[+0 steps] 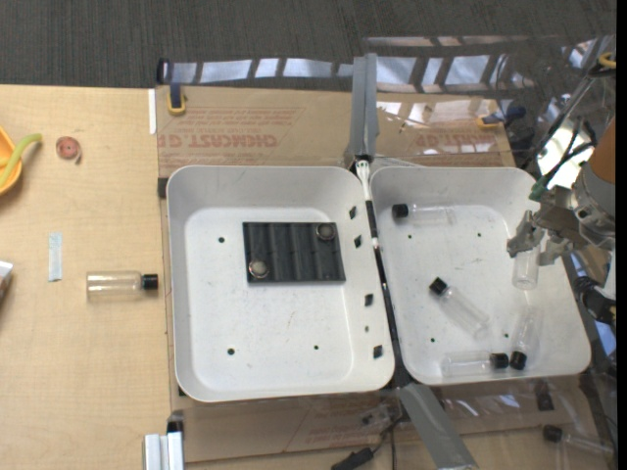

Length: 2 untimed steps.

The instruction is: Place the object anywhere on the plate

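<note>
Overhead view of two white bins on the table (78,360). The left bin (196,292) holds a dark ribbed plate (294,258) bearing two small round pieces, one at its upper right corner and one at its lower left. The right bin (470,253) holds several clear vials with black caps: one (419,212) near the upper left, one (458,302) at centre, and others along the lower right wall. The gripper (537,246) stands over the right bin's right side with a clear vial (526,268) between its fingers. Another vial (120,283) lies on the table left of the bins.
</note>
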{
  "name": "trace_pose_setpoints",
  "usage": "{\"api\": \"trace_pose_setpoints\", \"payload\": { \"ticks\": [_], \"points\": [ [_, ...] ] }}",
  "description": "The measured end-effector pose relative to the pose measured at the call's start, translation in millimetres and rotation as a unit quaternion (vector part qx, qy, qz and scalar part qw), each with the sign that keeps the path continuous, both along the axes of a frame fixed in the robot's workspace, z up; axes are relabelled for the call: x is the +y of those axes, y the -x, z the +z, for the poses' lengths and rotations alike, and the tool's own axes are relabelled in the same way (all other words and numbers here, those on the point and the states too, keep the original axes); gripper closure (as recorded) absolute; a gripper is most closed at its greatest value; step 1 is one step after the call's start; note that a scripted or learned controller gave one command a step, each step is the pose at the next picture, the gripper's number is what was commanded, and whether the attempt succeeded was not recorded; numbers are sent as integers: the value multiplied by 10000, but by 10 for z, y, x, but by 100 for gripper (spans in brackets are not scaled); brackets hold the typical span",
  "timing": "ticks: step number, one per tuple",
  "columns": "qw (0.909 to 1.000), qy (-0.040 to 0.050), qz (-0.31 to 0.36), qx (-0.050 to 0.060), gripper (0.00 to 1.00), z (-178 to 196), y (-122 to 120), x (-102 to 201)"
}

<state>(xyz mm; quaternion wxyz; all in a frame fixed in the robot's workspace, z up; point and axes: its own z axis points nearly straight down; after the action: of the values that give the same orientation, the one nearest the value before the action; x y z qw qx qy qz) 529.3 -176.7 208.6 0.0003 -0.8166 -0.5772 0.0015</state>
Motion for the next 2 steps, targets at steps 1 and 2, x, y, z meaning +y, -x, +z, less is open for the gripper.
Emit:
{"api": "trace_pose_setpoints", "payload": {
  "ticks": [1,2],
  "points": [
    [9929,2,1192,-3,100,1102,-577,-246],
    [9824,-5,1868,6,100,874,-120,744]
  ]
}}
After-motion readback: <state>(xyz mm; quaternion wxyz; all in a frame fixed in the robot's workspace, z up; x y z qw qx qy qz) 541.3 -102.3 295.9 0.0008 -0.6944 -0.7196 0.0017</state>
